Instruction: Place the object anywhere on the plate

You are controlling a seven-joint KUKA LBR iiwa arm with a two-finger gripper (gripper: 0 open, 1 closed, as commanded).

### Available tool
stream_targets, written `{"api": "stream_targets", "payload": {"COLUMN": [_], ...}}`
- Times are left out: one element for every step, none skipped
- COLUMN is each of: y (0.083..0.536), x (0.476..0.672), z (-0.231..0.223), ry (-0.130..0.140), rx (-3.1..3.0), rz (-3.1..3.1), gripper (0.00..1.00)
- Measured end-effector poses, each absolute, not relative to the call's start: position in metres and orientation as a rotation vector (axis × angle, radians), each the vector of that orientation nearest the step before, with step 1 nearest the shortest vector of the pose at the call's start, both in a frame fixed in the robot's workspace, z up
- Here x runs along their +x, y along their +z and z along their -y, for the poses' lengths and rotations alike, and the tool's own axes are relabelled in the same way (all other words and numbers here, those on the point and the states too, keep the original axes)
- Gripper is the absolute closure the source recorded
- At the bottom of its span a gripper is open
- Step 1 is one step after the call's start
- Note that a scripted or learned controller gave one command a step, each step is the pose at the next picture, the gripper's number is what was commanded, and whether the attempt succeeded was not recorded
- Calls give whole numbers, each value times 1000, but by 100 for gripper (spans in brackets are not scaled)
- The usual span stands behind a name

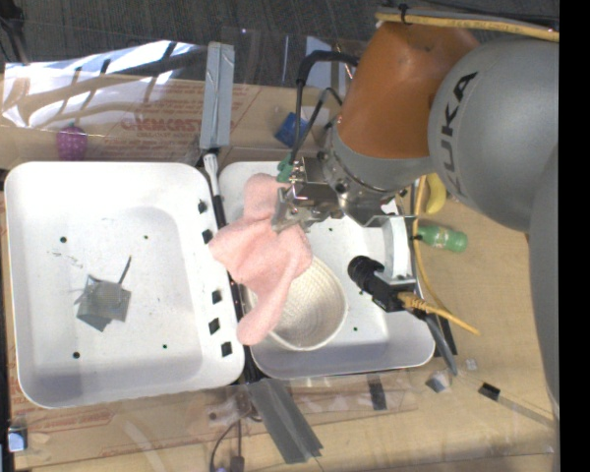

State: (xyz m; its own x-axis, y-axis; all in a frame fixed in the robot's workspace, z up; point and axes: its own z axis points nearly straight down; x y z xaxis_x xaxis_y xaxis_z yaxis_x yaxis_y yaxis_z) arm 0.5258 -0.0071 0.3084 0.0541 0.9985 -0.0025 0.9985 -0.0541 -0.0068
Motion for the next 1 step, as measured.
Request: {"api": "stream_targets", "payload": {"y": [341], "x": [517], "z": [-56], "ry": [7], "rx": [-2345], "rz": [2089], "gripper": [100]}}
